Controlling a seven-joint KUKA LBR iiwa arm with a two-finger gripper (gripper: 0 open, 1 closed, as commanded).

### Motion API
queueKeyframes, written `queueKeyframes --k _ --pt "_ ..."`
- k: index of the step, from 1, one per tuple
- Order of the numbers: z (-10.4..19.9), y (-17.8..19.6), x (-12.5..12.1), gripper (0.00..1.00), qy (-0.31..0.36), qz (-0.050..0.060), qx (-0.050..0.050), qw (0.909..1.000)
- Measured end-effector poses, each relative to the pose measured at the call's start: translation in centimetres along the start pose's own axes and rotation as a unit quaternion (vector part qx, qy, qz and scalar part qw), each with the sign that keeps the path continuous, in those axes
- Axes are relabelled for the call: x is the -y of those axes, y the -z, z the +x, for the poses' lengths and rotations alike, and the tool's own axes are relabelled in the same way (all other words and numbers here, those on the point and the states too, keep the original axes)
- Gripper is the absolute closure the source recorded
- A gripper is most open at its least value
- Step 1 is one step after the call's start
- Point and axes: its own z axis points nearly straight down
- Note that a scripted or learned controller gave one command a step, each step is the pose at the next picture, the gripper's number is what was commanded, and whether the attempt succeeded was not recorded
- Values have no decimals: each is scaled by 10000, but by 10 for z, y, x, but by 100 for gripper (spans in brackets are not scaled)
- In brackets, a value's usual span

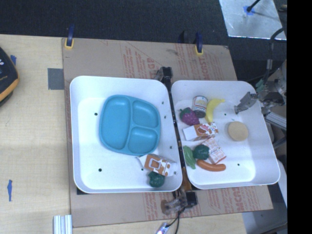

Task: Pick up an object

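Hand (243,103) hangs at the right bin's (273,152) far edge; I cannot tell its grip state. Nearest it, just below, lies the tan disc (238,130), apart from the clutter: I'd descend centred over it, then close.

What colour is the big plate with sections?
Light blue. The divided plate shows in the camera view, in the left bin.

Two white bins (80,130) (263,172) were counted, one blue divided plate (130,125), three small cartons (158,165) (204,130) (216,152), one banana (212,108) and one sausage (211,166).
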Motion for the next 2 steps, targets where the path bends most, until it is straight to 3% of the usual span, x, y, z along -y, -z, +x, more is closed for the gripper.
queueKeyframes --k 1,2 --pt "68 -28 -61 0 7 -3 2 10000" --pt "71 -130 9 0 2 11 0 10000"
